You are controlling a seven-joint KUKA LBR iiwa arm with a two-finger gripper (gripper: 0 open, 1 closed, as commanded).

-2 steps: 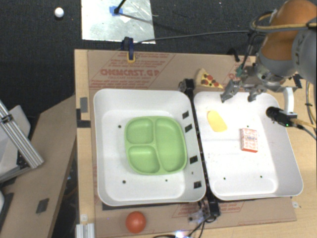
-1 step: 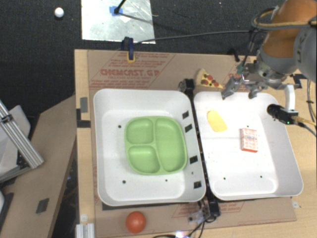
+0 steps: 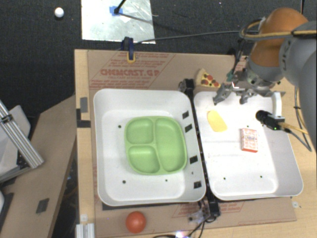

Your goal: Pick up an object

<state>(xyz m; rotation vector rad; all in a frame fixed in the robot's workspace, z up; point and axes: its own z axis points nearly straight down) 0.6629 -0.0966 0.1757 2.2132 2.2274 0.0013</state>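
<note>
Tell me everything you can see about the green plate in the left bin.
The green plate is a pale green, smooth plastic-looking tray with rounded corners, split into three compartments: two smaller ones on the camera's left, one long one on the right. All three look bare. It lies flat, right side up, slightly rotated, about mid-floor in the left bin, touching nothing else.

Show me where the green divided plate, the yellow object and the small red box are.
green divided plate [image 3: 155,145]: camera view, centre ridge.
yellow object [image 3: 216,121]: camera view, its middle.
small red box [image 3: 249,140]: camera view, top face.
</note>
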